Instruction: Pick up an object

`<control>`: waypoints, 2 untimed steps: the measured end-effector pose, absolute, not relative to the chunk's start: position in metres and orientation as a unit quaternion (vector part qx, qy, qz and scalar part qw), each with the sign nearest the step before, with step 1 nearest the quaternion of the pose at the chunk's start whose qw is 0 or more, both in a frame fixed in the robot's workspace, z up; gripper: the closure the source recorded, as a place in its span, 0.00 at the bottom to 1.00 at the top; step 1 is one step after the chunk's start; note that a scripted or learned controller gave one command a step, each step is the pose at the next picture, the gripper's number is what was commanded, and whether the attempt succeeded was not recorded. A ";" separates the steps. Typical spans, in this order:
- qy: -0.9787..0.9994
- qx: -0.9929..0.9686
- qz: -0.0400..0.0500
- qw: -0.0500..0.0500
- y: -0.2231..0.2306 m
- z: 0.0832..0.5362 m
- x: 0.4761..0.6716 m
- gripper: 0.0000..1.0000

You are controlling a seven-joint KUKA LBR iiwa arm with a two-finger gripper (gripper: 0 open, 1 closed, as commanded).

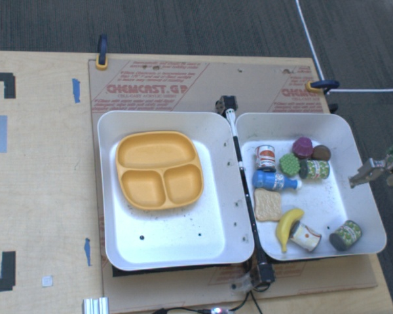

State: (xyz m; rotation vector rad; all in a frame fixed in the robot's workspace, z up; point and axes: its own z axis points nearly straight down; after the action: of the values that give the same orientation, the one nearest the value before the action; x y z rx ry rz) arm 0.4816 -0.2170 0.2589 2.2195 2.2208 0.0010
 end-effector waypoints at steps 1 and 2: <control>0.708 0.706 0.001 -0.006 -0.219 0.107 0.542 0.00; 0.708 0.706 0.001 0.001 -0.150 0.087 0.534 0.00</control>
State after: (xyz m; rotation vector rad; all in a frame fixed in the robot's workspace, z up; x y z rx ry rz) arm 0.5337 -0.1505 0.0867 2.2182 2.2224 0.0042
